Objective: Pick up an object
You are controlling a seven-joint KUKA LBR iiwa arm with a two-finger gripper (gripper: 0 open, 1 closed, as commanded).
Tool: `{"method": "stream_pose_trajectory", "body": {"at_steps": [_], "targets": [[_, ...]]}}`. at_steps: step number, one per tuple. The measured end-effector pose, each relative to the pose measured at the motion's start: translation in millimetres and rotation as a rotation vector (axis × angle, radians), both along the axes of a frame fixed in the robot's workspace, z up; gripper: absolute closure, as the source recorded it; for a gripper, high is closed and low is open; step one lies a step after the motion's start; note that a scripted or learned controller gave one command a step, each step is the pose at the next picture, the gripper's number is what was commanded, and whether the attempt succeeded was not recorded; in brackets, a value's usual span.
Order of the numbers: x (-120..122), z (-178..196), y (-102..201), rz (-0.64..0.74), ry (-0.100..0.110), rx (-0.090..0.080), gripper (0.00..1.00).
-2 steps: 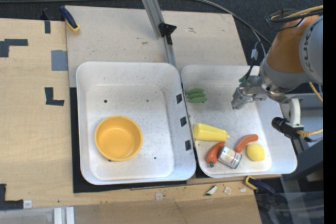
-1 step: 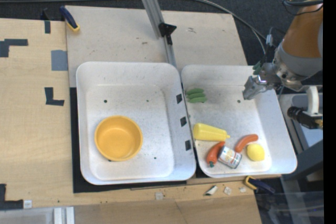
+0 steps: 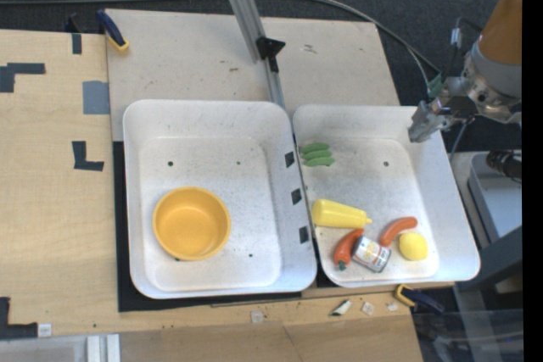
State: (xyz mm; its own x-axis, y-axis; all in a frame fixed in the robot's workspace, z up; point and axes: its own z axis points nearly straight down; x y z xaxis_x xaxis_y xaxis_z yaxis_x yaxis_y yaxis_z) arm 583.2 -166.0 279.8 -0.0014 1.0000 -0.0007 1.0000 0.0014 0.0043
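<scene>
Two white bins sit side by side on the table. The left bin carries a yellow bowl toward its near left. The right bin has the pickable clutter: a green piece at its far left, a yellow corn-like piece lying along the left-right line, and in the near right corner an orange-red carrot-like piece, a small can, a red sausage-like piece and a yellow lemon-like piece, packed close and partly touching.

We see the gripper at the far right corner of the right bin, over its rim, at the end of the arm reaching in from the right. We cannot tell how the jaws stand; nothing shows between them.

We judge the relation that matters thus: every candidate lies nearer and to the left of the jaws. The green piece is well apart from the others, to the left and slightly nearer, and looks the cleanest target. The near-corner cluster is crowded, so a descent there risks nudging neighbours. The pick is not yet begun.
</scene>
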Motion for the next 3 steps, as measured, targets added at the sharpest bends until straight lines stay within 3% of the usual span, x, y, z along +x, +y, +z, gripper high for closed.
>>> {"method": "stream_pose_trajectory", "body": {"at_steps": [2,3], "targets": [[-8,-4,108,0.005,0.008,0.003,1.0],[-11,-29,161,0.005,0.012,0.002,1.0]]}}
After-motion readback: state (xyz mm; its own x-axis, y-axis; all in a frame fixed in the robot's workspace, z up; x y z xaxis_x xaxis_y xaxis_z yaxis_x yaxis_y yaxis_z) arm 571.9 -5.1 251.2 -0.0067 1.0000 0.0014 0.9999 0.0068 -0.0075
